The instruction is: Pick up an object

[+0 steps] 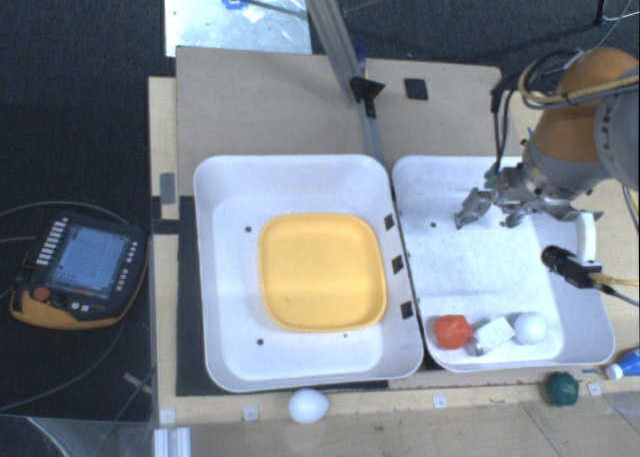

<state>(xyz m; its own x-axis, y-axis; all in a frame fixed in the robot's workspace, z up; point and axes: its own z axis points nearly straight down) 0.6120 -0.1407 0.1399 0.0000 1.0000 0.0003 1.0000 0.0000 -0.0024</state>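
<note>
Leftward, yellow plate (322, 271) inside bin (225, 190)

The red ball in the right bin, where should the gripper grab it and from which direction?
Probably straight from above, fingers closing across the red ball's widest part. It is round, so no side grips better, but it lies by the right bin's near-left wall with a small white block beside it. Set the fingers front-to-back, where there looks to be more room.

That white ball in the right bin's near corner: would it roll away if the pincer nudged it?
Probably. The white ball looks round and smooth, so it may roll or slip. Still, the bin wall and the white block beside it would likely stop it soon.
</note>
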